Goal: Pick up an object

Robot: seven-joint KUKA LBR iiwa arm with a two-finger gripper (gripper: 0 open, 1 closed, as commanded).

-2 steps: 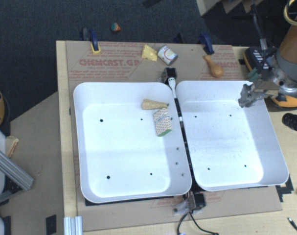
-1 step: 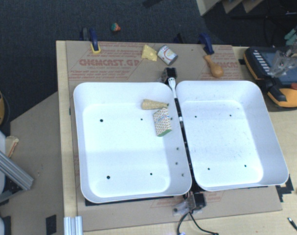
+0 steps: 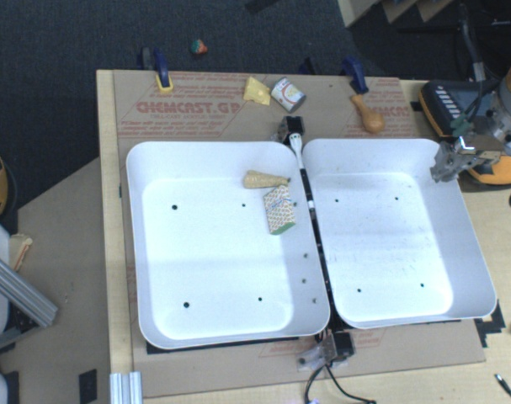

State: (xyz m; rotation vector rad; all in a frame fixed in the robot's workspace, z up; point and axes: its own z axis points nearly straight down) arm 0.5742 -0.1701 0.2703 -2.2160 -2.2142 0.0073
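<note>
In the camera view, the gripper (image 3: 450,162) hangs over the far right corner of the right bin (image 3: 457,297), holding nothing that can be seen; whether the jaws are open or closed cannot be told. The tan cone-shaped piece (image 3: 264,180) and the patterned packet (image 3: 279,209) touching it lie in the left bin (image 3: 146,251), near the wall it shares with the right bin. Judging from this, the pick has not begun: reaching, gripping and lifting all remain.
</note>
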